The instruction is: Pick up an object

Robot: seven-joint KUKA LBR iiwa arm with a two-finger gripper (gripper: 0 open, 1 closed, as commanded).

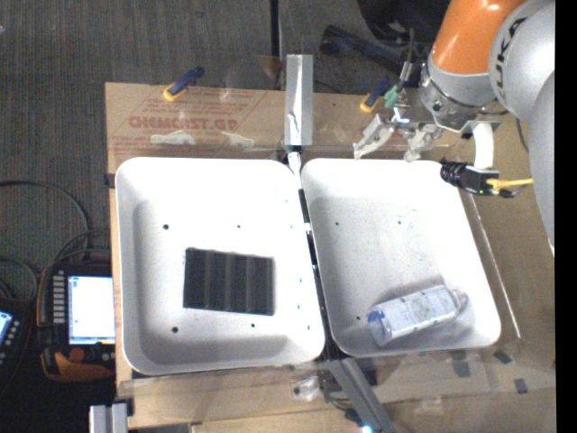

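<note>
The right bin [397, 233] is the landmark. Most of its floor lies bare, giving open room from above. A bottle [419, 313] lies on its side in its near corner, close to the near wall. The hand [394, 142] hangs over its far rim, fingers apart. The left bin [144, 197] touches it, with a dark block [228, 281] on its floor.

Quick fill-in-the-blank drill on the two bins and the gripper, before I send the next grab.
The clear bottle lies in the ____ bin.
The dark ridged block lies in the ____ bin.
The gripper hangs above the right bin's ____ edge, fingers spread, holding nothing.
Missing words: right; left; far
</note>
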